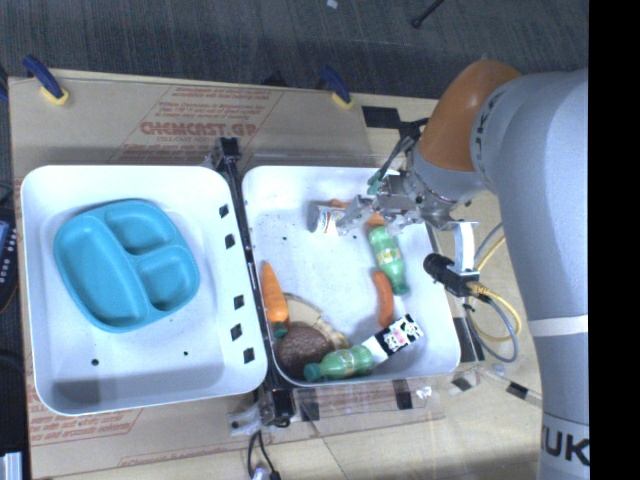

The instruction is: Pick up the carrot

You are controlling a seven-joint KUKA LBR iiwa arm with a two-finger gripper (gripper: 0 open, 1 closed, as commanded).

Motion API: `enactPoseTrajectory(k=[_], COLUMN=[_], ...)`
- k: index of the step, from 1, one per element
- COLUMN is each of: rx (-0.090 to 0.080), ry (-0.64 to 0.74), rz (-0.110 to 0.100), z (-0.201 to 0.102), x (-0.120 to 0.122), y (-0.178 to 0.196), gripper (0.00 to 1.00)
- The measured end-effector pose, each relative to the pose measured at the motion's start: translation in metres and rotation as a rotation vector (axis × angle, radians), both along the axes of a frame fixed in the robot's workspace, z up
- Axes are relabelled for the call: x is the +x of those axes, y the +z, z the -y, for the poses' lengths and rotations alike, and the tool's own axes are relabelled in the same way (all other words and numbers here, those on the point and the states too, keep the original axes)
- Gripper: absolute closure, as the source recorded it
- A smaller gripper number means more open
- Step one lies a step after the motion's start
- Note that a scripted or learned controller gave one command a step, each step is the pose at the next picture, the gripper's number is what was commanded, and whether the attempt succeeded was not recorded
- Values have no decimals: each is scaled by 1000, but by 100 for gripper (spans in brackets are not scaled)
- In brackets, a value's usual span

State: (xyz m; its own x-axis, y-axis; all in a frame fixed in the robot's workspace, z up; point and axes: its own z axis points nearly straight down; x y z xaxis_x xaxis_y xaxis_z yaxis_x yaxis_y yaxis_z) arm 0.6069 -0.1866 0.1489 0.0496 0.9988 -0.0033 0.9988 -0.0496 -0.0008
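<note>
The carrot (273, 294) is orange and tapered. It lies along the left wall of the right bin (300, 183), its thick end toward the front. My gripper (372, 211) hangs over the back of that bin, well to the right of the carrot and farther back. It sits just above the top of a green bottle (389, 259) and beside a small silver can (326, 217). Nothing orange shows at the gripper.
A curved orange-red piece (384, 299), a cow-patterned box (398, 335), a brown lump (300, 345) and a second green bottle (341, 365) crowd the right bin's front. The left bin (60, 378) holds a blue divided tray (126, 262). Cables (492, 308) hang beside the arm.
</note>
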Motion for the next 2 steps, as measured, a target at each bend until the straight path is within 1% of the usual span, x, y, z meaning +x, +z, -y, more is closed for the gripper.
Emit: enactPoseTrajectory(k=[1, 2], rx=[5, -7], ry=[-15, -48], rz=[-3, 31], z=[10, 16], x=[40, 60], y=[-11, -42], gripper=[0, 0])
